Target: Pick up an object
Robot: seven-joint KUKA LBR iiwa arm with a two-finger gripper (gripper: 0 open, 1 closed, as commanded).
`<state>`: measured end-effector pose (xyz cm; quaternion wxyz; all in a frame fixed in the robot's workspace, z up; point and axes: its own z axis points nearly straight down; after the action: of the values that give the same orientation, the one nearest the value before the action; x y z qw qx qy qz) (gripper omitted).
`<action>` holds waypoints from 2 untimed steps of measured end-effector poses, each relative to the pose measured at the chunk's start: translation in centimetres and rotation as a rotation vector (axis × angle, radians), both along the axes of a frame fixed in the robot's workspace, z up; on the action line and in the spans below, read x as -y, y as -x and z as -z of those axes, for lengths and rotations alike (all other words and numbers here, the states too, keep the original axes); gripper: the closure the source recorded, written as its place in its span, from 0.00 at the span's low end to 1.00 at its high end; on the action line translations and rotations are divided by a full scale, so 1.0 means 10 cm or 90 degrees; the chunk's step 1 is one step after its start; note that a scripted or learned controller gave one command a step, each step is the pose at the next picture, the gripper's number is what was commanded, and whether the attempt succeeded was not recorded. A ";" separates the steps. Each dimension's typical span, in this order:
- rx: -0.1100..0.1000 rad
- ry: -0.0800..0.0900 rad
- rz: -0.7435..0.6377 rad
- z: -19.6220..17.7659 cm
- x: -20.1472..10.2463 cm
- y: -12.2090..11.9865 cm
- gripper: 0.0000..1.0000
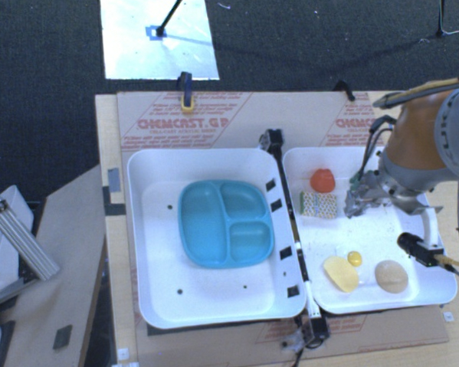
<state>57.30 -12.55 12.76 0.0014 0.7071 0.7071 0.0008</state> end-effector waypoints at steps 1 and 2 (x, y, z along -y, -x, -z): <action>0.003 0.001 -0.003 -0.63 0.02 -0.07 1.00; 0.004 0.001 -0.003 -1.26 0.00 -0.05 1.00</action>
<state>57.76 -12.55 25.40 0.0040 0.7054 0.7088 0.0025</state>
